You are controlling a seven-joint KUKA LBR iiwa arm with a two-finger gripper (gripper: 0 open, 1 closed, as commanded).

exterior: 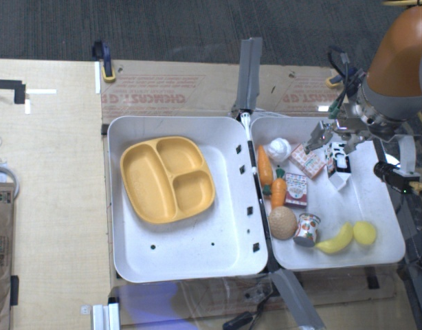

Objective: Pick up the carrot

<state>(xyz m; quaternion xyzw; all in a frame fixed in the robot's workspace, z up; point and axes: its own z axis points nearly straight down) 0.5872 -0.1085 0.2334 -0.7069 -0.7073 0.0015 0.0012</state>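
White bins [128, 205] on cardboard-topped bench [176, 91], dark carpet [163, 12] behind

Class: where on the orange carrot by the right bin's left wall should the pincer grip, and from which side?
Grip the long orange carrot mid-body, from above, fingers across its width. It lies flat along the right white bin's left wall, beside another orange carrot-like piece.

The counter [46, 184] carries two white bins side by side: the left bin [183, 253] and the right bin [376, 253]. Brown cardboard [176, 91] lies beyond them.
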